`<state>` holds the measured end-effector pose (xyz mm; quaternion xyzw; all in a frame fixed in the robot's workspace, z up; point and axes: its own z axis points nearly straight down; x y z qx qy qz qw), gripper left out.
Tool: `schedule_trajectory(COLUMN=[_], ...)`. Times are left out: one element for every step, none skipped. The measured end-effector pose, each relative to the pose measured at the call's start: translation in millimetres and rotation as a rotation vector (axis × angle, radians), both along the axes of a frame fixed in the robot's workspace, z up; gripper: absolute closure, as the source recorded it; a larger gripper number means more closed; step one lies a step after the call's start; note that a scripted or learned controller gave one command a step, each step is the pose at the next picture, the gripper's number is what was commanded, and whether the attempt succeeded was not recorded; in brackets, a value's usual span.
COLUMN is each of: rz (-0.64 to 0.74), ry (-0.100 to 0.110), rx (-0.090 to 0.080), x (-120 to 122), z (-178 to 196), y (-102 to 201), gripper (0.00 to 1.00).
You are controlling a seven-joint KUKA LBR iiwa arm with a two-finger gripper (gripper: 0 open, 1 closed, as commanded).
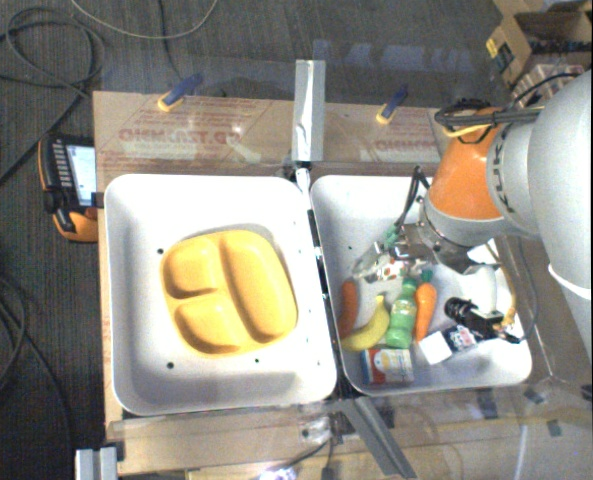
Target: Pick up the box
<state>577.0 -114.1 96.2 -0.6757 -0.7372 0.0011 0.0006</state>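
lying near the front of the right bin [521, 368] beside the banana [369, 330], the box [388, 365] is looking light, stiff and best pinched across its narrow sides, while the gripper [401, 248] is hovering above the clutter, its grip impossible to tell.

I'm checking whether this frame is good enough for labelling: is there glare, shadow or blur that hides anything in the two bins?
Camera view: lighting is even and soft. The yellow divided tray is sharp, with a mild sheen. The left bin shows little glare. In the right bin, the arm's orange band overhangs and shades the claw, so small items there blur together; the banana and carrot stay legible.
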Motion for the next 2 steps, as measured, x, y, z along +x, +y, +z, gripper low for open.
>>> schedule_trajectory(rz=[0.0,0.025], ry=[0.0,-0.014], rx=[0.0,-0.004], x=[0.0,77.6], z=[0.0,-6.1], y=[0.0,-5.8], gripper=[0.0,0.0])
